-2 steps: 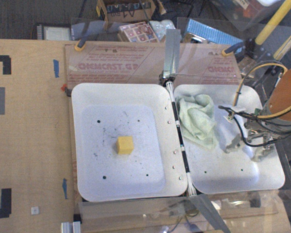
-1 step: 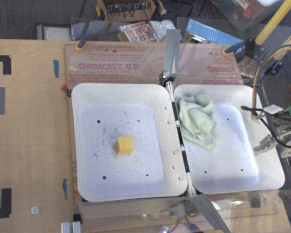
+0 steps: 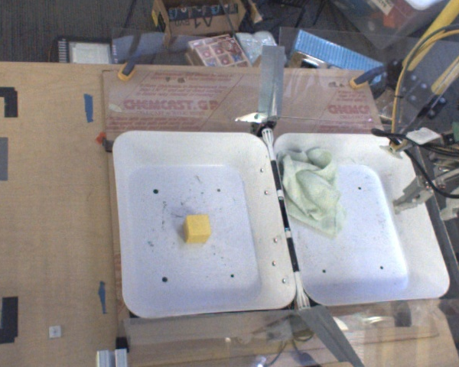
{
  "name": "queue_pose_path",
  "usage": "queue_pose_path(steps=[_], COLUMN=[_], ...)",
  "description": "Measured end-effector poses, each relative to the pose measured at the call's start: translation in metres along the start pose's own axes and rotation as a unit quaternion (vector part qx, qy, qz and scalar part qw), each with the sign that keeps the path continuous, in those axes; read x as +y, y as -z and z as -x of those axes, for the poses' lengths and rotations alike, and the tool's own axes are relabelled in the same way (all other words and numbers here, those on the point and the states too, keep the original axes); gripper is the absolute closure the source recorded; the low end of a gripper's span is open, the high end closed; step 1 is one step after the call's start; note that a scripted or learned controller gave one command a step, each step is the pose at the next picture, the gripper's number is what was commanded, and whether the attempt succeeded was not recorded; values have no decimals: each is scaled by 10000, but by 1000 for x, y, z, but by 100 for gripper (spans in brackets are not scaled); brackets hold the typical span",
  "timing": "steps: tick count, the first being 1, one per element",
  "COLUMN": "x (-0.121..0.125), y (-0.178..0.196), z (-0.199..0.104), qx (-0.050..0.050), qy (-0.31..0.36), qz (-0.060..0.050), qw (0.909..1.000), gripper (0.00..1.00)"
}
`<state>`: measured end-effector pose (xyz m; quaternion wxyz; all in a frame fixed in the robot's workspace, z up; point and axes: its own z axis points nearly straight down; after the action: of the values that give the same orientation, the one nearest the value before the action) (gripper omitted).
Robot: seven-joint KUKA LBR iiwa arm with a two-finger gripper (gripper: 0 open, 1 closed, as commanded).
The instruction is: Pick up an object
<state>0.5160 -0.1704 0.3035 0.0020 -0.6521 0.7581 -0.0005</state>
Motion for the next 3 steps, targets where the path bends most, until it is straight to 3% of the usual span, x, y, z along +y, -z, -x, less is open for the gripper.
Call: queue_pose_path(steps=[1, 2, 3], x=[17, 35, 48], y=[-121, -79, -167], z=[62, -13, 74], qx=[-2, 0, -4], qy=[517, 1923, 1851], qz=[4, 1, 7], qw=[9987, 9813, 9827], gripper=[0, 0, 0])
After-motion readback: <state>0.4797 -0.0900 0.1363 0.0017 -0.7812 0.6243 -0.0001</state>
